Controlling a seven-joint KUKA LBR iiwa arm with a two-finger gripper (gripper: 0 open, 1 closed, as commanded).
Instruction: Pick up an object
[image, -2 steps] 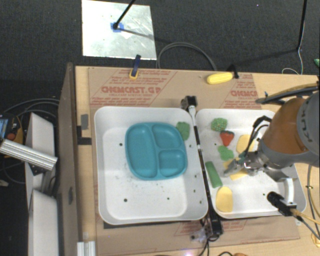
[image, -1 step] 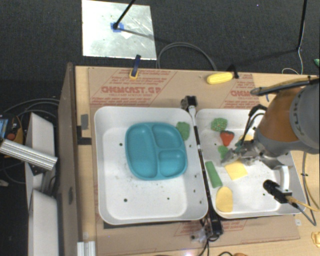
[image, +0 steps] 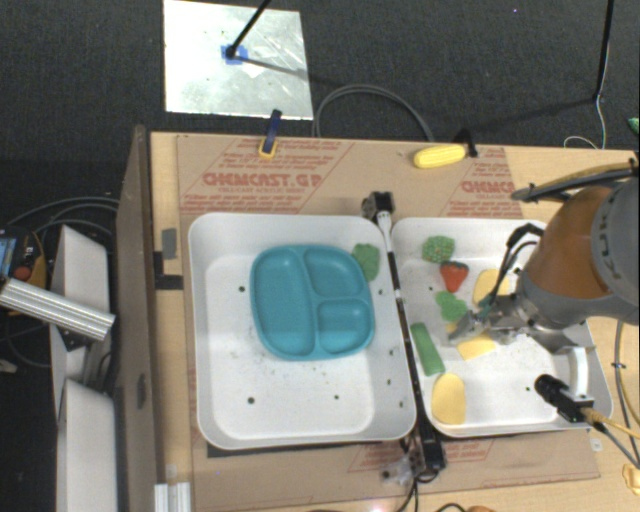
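My gripper (image: 472, 326) is low in the right bin (image: 505, 415), among the toy food. It hangs just above a small yellow piece (image: 478, 349) and right beside a small green piece (image: 451, 305). A red strawberry (image: 455, 275) and a leafy green piece (image: 437, 248) lie further back. A pale yellow piece (image: 486, 286) lies behind the gripper. A long green piece (image: 427, 350) rests along the bin's left wall, and a yellow oval (image: 449, 398) lies near the front. I see nothing held between the gripper's tips.
The left bin (image: 225, 400) holds a blue divided plate (image: 312, 302) with a green piece (image: 367, 261) at its far right corner. A yellow object (image: 438, 156) lies on the cardboard behind the bins. The arm's grey and orange body (image: 585, 265) covers the right bin's right side.
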